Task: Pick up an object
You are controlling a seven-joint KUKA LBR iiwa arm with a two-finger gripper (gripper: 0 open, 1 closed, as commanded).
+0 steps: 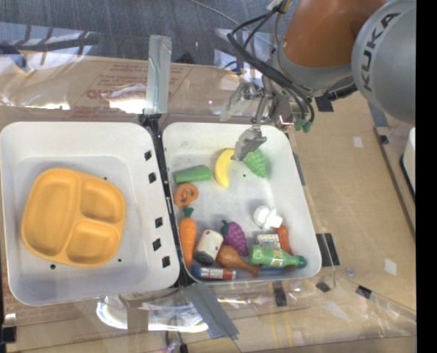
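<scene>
Claw point(248, 145) hangs low in the right bin point(301, 190), tips between banana point(224, 167) and green grapes point(257, 163) (open or closed, can't tell), nothing lifted, the pick remains undone

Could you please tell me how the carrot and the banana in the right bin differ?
The carrot is orange with a green top; the banana is yellow. The carrot lies by the bin's left wall, among other toys; the banana sits farther back, beside the gripper. Both lie in the right bin.
</scene>
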